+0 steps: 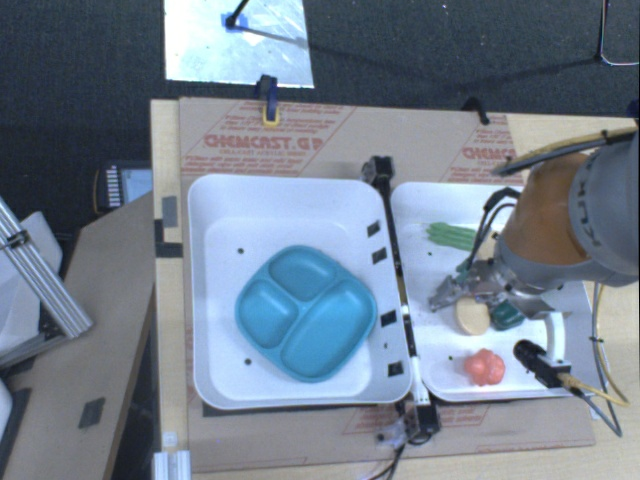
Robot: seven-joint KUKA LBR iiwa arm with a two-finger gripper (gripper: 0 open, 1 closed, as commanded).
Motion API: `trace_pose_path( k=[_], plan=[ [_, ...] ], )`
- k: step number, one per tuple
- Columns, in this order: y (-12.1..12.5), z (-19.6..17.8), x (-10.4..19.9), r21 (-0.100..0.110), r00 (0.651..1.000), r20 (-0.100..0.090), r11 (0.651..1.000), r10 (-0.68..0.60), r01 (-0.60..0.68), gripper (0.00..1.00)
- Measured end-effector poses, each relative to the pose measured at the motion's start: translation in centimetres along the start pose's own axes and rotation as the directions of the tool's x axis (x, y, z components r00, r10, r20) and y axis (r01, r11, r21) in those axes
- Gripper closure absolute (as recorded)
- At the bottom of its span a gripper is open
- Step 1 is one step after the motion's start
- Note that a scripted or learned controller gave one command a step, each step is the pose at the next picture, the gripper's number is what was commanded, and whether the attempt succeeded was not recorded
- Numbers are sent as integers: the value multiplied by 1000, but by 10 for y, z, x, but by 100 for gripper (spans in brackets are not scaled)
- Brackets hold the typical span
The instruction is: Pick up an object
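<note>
Reaching in from the right, the arm (560,218) is bending down over the right bin (430,203), its pincer (470,293) hanging just above a cream object (472,317); whether clenched or released, I cannot tell. A blue plate (305,311) is lying in the left bin (230,198).

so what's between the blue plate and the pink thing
In the camera view, the black divider where the two bins meet lies between the blue plate and the pink object.

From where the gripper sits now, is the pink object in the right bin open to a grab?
Probably yes. The pink object lies apart from the cream object, uncovered, near the gripper in the right bin.
</note>
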State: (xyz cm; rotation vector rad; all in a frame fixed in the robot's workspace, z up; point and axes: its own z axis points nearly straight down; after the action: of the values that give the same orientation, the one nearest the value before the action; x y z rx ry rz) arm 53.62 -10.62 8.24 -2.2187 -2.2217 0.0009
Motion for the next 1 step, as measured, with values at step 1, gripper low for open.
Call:
trace_pose_path(
  k=[1],
  plan=[
    [1,-13,0,-4,1000,1,1000,0,0,100]
  ],
)
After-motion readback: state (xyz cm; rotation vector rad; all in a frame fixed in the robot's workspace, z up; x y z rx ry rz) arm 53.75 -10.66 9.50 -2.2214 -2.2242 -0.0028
